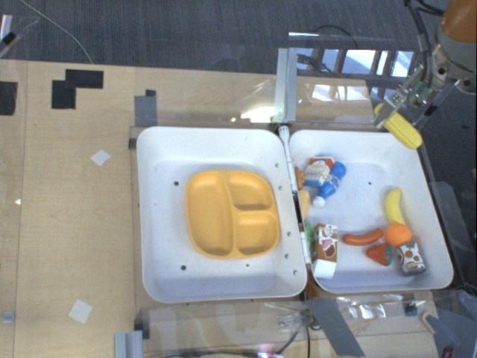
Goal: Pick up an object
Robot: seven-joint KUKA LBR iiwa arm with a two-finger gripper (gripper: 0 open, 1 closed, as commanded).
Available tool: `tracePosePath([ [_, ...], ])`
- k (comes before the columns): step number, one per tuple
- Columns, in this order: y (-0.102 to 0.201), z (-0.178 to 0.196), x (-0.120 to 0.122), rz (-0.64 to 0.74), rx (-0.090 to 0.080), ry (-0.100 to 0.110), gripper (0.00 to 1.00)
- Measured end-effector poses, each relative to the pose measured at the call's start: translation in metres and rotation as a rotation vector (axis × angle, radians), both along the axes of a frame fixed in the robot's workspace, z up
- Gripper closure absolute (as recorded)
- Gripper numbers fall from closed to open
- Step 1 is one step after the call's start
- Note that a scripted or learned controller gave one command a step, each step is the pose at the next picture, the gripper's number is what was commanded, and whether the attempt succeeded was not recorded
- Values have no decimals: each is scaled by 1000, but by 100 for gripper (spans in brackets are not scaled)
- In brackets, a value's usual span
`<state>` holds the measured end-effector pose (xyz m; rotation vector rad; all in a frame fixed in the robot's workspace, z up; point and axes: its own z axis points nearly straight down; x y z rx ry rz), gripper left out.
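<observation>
Camera view: the gripper (402, 109), raised over the far right corner of the right bin (358, 278), has its fingers clamped on a yellow corn cob (402, 130), apparently lifted clear of the toys left in that bin.

Yellow tray (229, 213); white bins (160, 200); yellow corn (402, 130); orange-banded arm (456, 28).

A yellow divided tray (231, 213) lies in the left bin (156, 200); black patches (76, 85), perhaps tape, mark the bench (59, 215).
</observation>
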<state>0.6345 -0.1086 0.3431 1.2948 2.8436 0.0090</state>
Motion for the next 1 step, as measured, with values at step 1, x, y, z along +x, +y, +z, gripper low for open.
tracePosePath([
  [1,49,-137,-35,-337,6,20,100],
])
